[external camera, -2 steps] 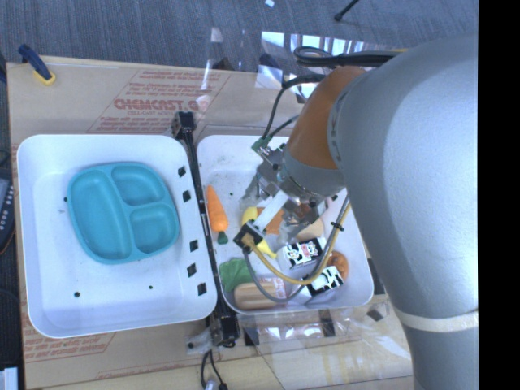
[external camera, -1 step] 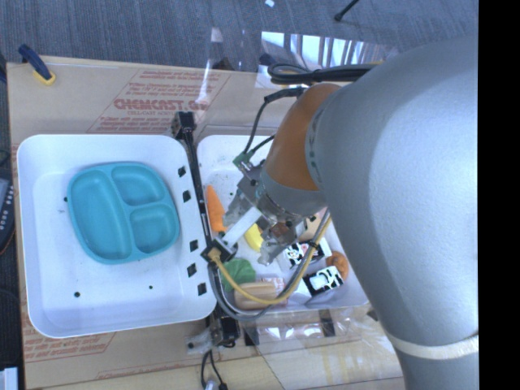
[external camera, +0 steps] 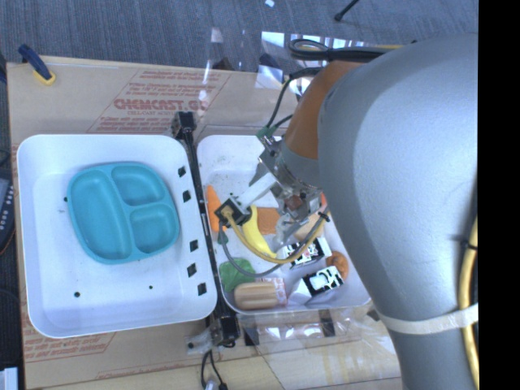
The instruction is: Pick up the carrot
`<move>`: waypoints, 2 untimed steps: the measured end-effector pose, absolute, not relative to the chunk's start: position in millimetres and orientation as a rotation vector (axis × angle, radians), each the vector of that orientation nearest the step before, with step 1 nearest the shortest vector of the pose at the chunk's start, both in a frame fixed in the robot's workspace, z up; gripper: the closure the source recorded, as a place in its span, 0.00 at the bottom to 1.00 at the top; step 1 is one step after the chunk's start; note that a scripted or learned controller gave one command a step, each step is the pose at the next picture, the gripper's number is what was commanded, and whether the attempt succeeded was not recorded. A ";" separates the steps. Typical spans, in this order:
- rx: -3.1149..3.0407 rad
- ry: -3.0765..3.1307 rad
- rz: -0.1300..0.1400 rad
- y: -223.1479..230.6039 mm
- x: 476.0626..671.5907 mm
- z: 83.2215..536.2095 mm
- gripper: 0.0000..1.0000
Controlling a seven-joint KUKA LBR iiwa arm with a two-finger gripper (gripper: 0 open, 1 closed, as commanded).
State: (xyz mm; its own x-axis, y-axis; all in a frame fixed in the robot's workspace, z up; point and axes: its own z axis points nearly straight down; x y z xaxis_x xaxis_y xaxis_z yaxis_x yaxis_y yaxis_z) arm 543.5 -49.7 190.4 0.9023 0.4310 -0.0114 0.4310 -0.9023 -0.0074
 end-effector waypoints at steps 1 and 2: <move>-3.078 -0.578 0.029 -44.2 532.5 189.8 0.00; -3.088 -0.523 0.027 -44.1 533.3 190.0 0.00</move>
State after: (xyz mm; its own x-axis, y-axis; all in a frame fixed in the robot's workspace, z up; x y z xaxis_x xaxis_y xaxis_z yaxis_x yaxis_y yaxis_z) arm 533.3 -44.1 190.0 0.9441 0.3292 -0.0153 0.3291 -0.9442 -0.0117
